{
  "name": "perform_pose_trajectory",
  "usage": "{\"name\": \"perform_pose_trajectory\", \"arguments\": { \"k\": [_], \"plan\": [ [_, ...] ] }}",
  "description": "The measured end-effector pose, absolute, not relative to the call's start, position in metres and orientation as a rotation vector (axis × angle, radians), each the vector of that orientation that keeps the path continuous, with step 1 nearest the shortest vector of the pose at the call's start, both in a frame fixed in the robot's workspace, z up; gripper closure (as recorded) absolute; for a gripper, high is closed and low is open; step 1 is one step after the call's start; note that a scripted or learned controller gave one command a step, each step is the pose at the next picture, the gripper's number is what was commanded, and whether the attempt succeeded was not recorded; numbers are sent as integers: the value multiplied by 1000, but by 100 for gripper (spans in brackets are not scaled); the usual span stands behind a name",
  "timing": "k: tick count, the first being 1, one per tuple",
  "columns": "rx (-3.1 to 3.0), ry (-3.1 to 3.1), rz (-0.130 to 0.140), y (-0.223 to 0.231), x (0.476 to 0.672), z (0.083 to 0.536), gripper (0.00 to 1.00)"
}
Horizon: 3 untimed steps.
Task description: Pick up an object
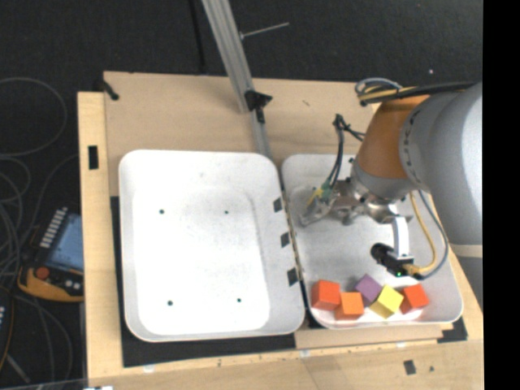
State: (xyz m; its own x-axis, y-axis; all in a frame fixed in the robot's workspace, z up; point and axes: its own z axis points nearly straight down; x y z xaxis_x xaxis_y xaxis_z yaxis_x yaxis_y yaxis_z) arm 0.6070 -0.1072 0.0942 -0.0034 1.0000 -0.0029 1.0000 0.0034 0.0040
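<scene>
- The KUKA arm (439, 161), grey with its orange band, hangs over the far half of the right-hand bin (325, 258); any descent is best kept inside that bin's walls and away from the rim it shares with the left-hand bin (195, 242)
- The left-hand bin plays no part in this step, so I judge all the work belongs to the right-hand bin
- The gripper (317, 205) sits low over the right-hand bin's far left part, near the shared rim; it is too blurred and tangled with cables to tell whether it is apart or together, and nothing can be made out between its tips
- The blocks lie in a row along the right-hand bin's near wall, well apart from the gripper: an orange-red cube (327, 293) at the left end, an orange cube (351, 303) touching it, then a purple block (370, 288), a yellow block (390, 300) and a second orange-red block (415, 296)
- The orange-red cube at the left end looks the best target, since its left face is free; the tips would need to straddle it without nudging its neighbour
- Risk: the row is crowded against the near wall, so a slanted approach could jam a tip on the wall
</scene>
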Motion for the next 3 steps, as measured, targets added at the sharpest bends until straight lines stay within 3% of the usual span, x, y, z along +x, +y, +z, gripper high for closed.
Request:
{"name": "perform_pose_trajectory", "arguments": {
  "k": [1, 2, 3],
  "plan": [
    [2213, 2224, 5, -87, 649, 98, 0],
    [2210, 2227, -2, -90, 647, 109, 100],
    [2209, 2228, 11, 11, 646, 202, 100]
  ]
}}
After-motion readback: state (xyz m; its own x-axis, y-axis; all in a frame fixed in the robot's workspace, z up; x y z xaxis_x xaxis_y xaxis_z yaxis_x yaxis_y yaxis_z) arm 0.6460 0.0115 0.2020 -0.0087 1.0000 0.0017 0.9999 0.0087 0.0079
